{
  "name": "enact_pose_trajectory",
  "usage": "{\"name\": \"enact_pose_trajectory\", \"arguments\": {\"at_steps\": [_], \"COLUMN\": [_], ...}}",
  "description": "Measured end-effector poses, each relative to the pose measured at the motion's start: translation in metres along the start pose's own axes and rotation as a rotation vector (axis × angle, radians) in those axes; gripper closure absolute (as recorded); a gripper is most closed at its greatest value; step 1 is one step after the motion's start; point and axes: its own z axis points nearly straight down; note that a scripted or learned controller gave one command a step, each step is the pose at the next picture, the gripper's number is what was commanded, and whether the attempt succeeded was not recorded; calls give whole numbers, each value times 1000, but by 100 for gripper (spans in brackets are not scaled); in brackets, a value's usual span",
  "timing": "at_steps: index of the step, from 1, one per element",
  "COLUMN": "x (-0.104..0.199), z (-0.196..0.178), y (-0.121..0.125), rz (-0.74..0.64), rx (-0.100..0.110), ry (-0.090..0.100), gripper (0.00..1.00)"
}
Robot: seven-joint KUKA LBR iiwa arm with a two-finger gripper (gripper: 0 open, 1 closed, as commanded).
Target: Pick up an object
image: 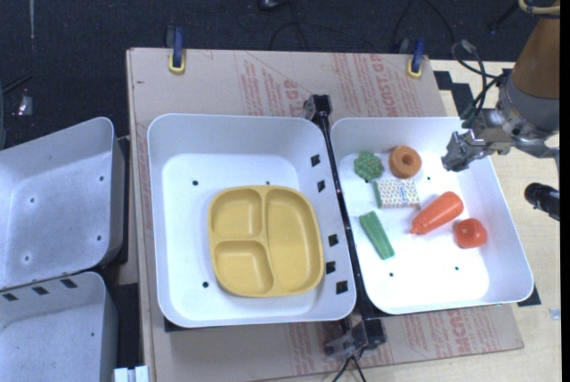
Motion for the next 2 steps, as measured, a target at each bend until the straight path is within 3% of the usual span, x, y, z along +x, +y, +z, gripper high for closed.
{"name": "enact_pose_trajectory", "arguments": {"at_steps": [1, 2], "x": [0, 58], "z": [1, -6], "y": [1, -2], "rz": [-1, -7], "rx": [5, 8], "ry": [2, 5], "gripper": [100, 100]}}
